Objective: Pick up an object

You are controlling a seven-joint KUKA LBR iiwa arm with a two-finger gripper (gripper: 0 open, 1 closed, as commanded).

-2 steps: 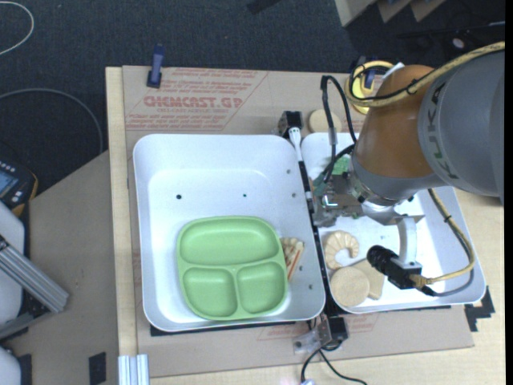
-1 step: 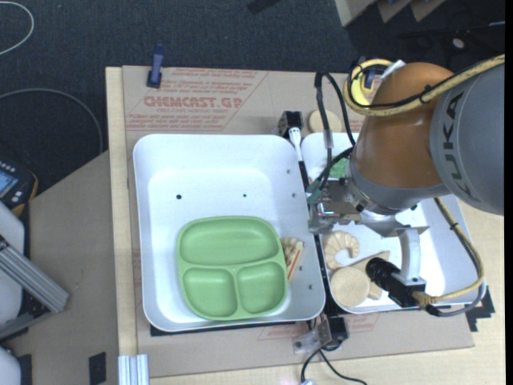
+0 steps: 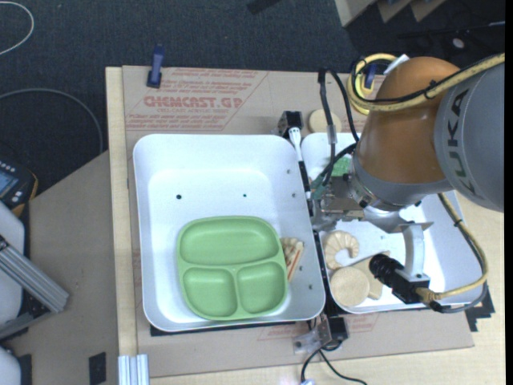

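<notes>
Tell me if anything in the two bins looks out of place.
A small tan object sits wedged between the green divided tray and the left bin's right wall, tilted rather than lying flat. I cannot tell what it is.

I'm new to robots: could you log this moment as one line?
arm: over right bin | left bin: green tray | right bin: tan pieces | grasp: unseen

Brown cardboard sheet (image 3: 200,99) under the bins is showing red print "CHEMCAST G P" in large letters, with smaller red lines above and below that are too blurred to read. Grey robot arm segment (image 3: 481,147) at the right is showing dark letters "KU", cut off by the frame edge.
</notes>
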